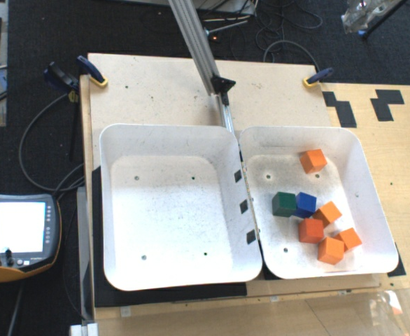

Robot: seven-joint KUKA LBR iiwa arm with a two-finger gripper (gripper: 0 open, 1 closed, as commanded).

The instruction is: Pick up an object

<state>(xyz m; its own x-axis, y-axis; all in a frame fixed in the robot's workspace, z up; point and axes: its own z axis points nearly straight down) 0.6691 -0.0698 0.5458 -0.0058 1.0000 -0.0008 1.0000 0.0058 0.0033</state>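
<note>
The right white bin [362,161] holds several small blocks. One orange cube [313,160] lies alone near the bin's far side. A green cube [284,204] and a blue cube [306,202] touch side by side near the middle. Just right of them and nearer the front, several orange and red-orange cubes cluster: one [329,212] beside the blue cube, a darker one [310,229] below it, and two more [350,239] [331,250] by the front right wall.
The left white bin [114,187] adjoins the right one along a shared divider [243,187]. A slanted metal rail [194,33] crosses the far bench. Shiny metal hardware [373,5] sits beyond the bench at the top right. A teach pendant [19,236] lies at left.
</note>
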